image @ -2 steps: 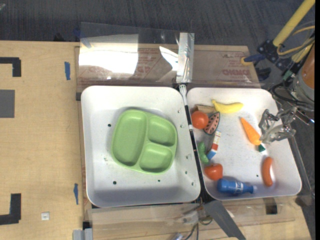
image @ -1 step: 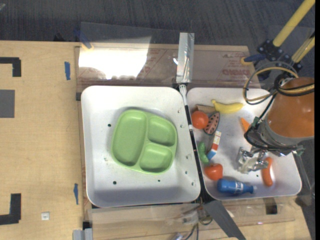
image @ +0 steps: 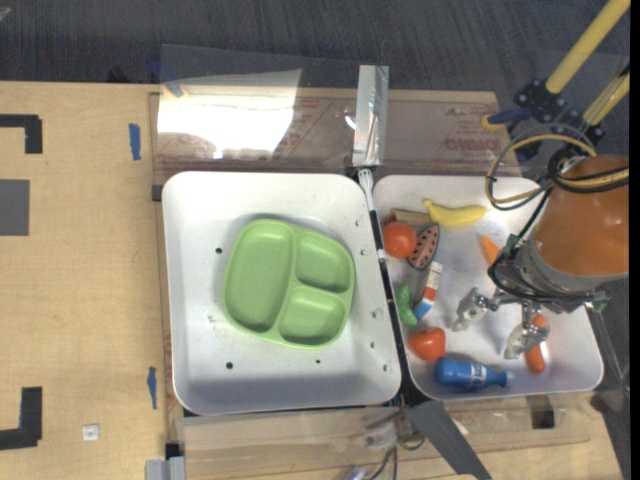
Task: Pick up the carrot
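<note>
carrot (image: 537, 353), blue bottle (image: 468, 373), no legible labels

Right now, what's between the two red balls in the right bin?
Camera view: a white tube with a blue end and a small green piece, between upper ball and lower ball.

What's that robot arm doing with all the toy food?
The robot arm is reaching into the right bin, where the toys lie: a banana, two tomatoes, a blue bottle and more. Its gripper hangs open over the bin's floor, and an orange carrot lies right by one finger, but nothing sits between the fingers yet. The left bin holds a green divided plate.
</note>
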